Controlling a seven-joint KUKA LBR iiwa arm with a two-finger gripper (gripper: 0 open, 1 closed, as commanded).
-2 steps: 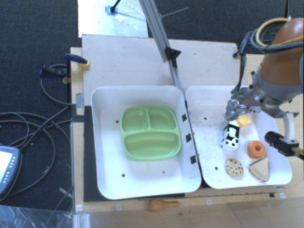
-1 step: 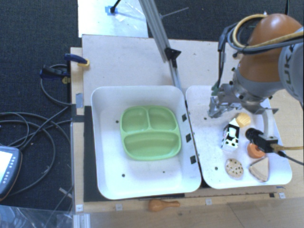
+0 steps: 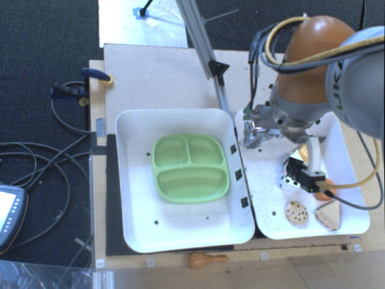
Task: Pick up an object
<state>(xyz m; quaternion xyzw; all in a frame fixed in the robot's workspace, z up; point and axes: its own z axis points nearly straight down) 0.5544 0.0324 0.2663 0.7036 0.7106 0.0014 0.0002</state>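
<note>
I have the gripper [image 3: 254,134] at the right white bin's [image 3: 355,179] upper-left corner; its state I cannot tell. The round speckled cookie [image 3: 296,212] lies toward the bin's near edge, well apart.

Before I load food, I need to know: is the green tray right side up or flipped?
Right side up. The green tray shows its three hollow compartments facing the camera, lying flat in the left bin.

At the right edge of the frame you can read the partial white letters "UK" on the grey arm [image 3: 355,83]; no other text, label or number is legible to you elsewhere.
</note>
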